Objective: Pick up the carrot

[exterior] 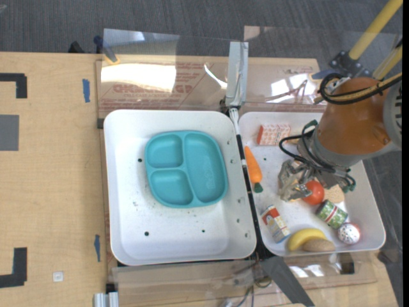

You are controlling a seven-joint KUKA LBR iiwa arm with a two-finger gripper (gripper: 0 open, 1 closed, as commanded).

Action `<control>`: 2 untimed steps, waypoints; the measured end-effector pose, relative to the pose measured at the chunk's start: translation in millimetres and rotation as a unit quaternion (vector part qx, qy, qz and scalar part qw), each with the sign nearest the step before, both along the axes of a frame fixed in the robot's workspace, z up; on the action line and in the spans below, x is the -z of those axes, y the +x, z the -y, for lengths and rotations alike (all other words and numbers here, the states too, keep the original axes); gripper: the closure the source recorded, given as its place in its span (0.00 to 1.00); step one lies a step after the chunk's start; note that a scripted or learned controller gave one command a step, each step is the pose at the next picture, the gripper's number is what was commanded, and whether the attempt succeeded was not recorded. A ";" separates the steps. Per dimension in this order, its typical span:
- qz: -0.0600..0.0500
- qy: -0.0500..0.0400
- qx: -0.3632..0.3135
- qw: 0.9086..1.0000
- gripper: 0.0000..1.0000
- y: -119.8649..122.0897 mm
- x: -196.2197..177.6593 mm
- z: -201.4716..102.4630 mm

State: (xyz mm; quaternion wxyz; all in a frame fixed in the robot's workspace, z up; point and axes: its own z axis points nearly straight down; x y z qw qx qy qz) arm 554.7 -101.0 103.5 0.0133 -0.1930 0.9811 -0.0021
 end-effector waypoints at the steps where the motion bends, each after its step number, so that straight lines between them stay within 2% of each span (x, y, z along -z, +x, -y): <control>1: -0.001 0.000 0.000 1.000 0.00 -0.5 0.8 -0.1; 2: -0.008 -0.002 -0.024 1.000 0.00 -7.6 13.0 -7.0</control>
